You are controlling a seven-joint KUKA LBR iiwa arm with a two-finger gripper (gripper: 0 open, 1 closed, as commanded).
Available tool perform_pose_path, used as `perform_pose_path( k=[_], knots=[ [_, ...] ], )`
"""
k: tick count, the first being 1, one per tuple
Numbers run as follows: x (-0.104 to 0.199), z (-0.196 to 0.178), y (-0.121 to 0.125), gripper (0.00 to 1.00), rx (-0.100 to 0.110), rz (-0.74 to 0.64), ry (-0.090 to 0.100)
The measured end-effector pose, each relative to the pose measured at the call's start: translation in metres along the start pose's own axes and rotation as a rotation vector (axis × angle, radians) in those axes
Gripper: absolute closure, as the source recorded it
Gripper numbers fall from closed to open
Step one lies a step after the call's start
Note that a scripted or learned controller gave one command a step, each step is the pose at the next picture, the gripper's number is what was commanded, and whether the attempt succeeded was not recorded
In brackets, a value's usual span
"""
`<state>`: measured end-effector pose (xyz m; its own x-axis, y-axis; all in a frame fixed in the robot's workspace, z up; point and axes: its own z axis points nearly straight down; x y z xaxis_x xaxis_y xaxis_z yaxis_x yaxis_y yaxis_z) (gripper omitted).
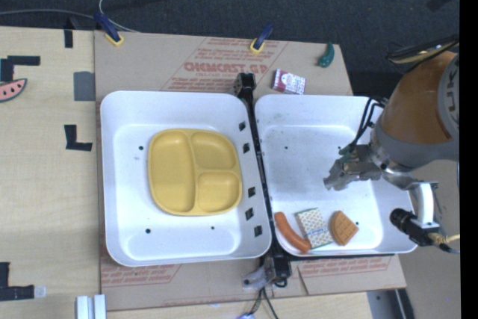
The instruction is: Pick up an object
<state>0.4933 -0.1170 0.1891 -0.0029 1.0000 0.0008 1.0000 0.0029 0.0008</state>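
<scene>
In the right bin (299,123), three small objects lie along the front wall: an orange-red hot dog (290,232), a pale checkered packet (313,227) and a brown waffle-like piece (343,227). My gripper (338,177) hangs over the right half of this bin, a little behind and above the waffle piece, its dark fingers pointing down-left. Nothing shows between the fingers. The grey arm with its orange band (418,112) comes in from the right.
The left bin (119,160) holds a yellow divided plate (196,170). A small red-and-white packet (288,81) and a green item (326,54) lie on the cardboard behind the bins. A black divider clip strip (252,160) runs between the bins.
</scene>
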Motion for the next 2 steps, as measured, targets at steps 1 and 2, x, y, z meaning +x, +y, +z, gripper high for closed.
perform_pose_path(
  k=[1,2],
  knots=[
    [0.057,0.006,0.032,1.0,0.003,0.001,0.0],
    [0.124,-0.035,0.05,1.0,0.002,0.0,0.0]
  ],
)
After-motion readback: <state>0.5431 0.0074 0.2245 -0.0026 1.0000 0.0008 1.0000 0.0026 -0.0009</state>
